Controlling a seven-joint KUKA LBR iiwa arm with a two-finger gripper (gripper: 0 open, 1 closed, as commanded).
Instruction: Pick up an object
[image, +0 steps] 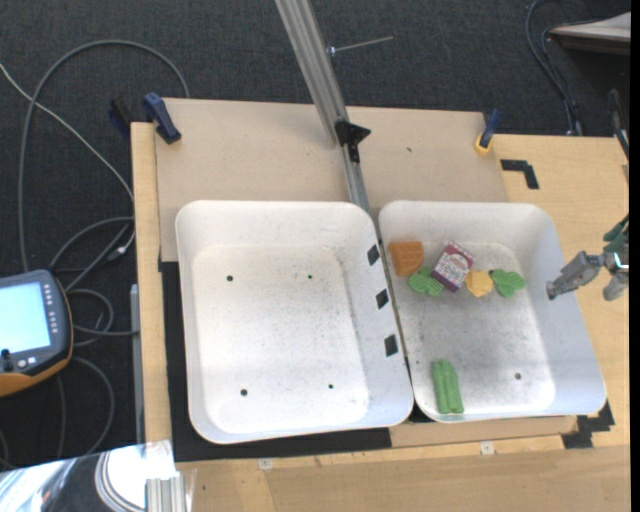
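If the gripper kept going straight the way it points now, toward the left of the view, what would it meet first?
Probably the green piece at the right end of the cluster in the right bin, though the gripper may sit above it; height is unclear from this view.

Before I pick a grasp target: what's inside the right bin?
Right bin holds an orange block, maroon box, yellow piece, two green pieces and a green bar. Under the box: hidden.

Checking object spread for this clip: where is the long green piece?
The long green piece lies alone near the front edge of the right bin, apart from the cluster around the purple box.
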